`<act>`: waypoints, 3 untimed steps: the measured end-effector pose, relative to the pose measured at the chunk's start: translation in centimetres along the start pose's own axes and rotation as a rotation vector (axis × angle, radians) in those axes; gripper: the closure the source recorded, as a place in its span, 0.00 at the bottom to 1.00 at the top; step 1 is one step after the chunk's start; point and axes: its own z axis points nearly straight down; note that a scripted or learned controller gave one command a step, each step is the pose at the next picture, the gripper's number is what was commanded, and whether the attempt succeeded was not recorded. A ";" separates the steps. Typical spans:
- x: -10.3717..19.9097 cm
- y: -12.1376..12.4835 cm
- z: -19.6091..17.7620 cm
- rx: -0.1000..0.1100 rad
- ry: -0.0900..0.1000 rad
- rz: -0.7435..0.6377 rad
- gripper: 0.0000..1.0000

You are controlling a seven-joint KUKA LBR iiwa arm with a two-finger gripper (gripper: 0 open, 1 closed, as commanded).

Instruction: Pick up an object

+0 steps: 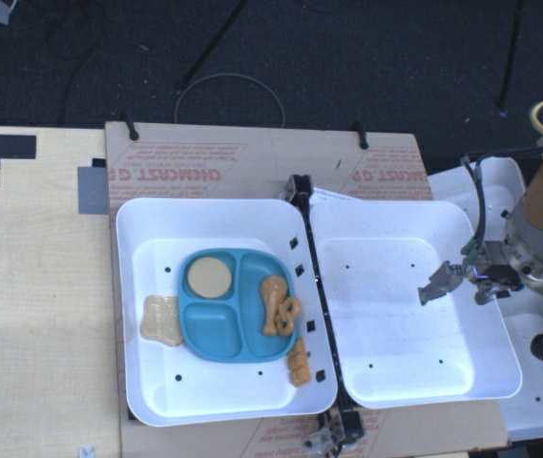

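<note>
A blue divided plate (216, 337) lies in the left bin (147, 227). A round beige disc (208, 277) sits in its upper left section, and a tan pretzel-like piece (280, 304) in its right section. A pale beige chunk (161, 320) rests on the bin floor against the plate's left edge. A small tan piece (299, 364) lies by the plate's lower right corner. My gripper (462, 289) hangs over the right side of the right bin (395, 389), open, with nothing between its fingers, far from all these objects.
A black divider (315, 294) runs between the two bins. Cardboard (252, 165) lies under and behind the bins. A light wooden bench surface (32, 313) spreads to the left. The arm's wrist and cable (524, 246) stand at the right edge.
</note>
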 end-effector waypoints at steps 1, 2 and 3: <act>0.0 0.2 -0.6 -0.012 -0.002 -0.002 0.00; 0.1 -0.6 4.1 -0.006 0.000 -0.002 0.00; 0.0 -0.7 10.5 -0.005 0.001 -0.002 0.00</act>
